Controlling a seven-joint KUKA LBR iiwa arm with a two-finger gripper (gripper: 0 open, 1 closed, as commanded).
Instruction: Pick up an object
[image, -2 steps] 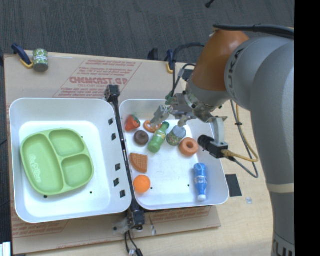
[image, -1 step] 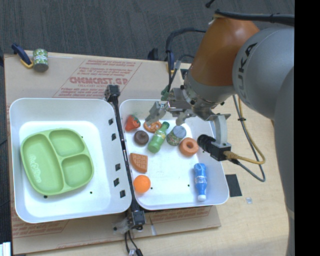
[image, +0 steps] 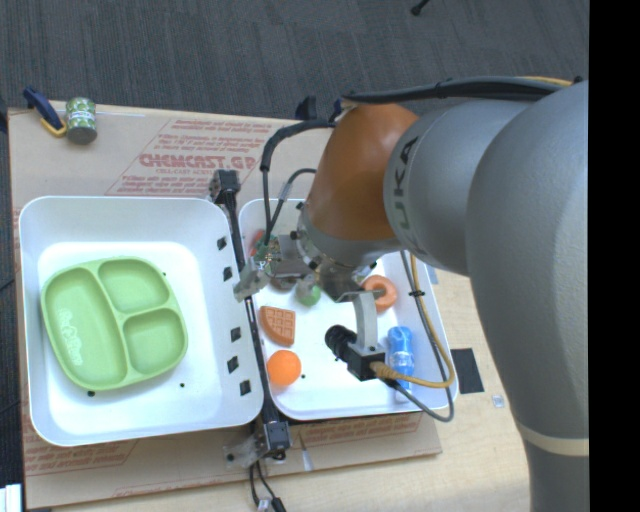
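A grey KUKA arm leans in over the right bin on the worktop, its orange-banded wrist hanging low above the bin's far half. The gripper sits tucked under the wrist, and from where I stand I cannot tell whether it is released or clenched, or whether anything is caught in it.

No object is clearly lifted. The likeliest target is a small green piece lying just beside the gripper on the bin floor. To take it cleanly, the arm would seem to need to centre itself squarely over the piece, come straight down, and close only once the piece lies between the tips. The neighbours are close enough to be nudged, and a small, rounded piece could squirt sideways.

The right bin also holds a brown waffle-like square near its left wall, and an orange ball just in front of that. A blue bottle stands toward the right wall, with an orange ring beyond it.

The left bin carries one thing, a pale green divided plate with three compartments, lying flat with nothing in them.
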